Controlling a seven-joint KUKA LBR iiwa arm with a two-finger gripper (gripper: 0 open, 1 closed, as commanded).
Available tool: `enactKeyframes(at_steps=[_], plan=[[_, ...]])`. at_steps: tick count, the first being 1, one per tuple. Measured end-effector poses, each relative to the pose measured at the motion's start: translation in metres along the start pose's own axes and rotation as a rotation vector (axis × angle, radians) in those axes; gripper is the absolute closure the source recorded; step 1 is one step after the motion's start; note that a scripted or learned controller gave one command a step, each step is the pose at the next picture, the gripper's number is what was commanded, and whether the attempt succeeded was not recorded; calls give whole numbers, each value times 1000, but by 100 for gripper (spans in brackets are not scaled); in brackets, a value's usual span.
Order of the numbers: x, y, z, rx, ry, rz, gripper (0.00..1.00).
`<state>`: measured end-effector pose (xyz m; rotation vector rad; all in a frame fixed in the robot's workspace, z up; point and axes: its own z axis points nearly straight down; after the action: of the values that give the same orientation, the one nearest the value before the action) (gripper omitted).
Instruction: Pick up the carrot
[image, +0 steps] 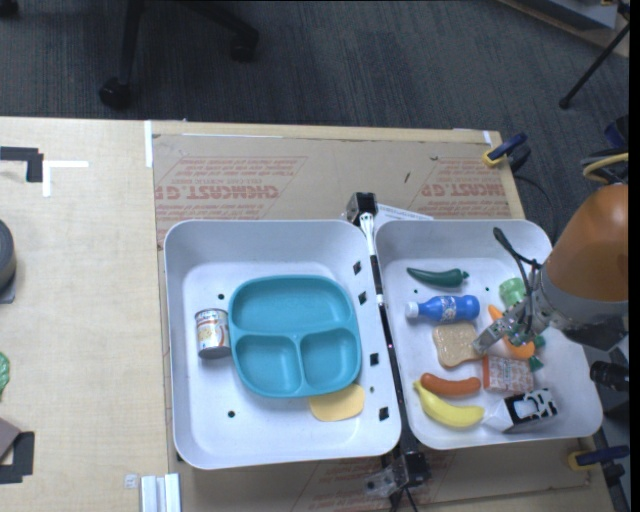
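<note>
Jaws (497, 335) low over carrot (520, 349), right bin (568, 400).

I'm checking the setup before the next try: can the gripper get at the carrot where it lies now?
Probably yes. The gripper is already down in the right bin, right beside the carrot. The bread slice and a snack packet crowd it closely, though.
</note>
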<state>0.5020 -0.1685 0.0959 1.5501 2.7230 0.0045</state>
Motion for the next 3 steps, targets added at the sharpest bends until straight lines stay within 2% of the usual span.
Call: enactKeyframes(at_steps=[1,2,3], plan=[[30,61,-62,6,2,253,100],[30,61,-62,6,2,253,0],[5,-9,2,5,3,87,0]])
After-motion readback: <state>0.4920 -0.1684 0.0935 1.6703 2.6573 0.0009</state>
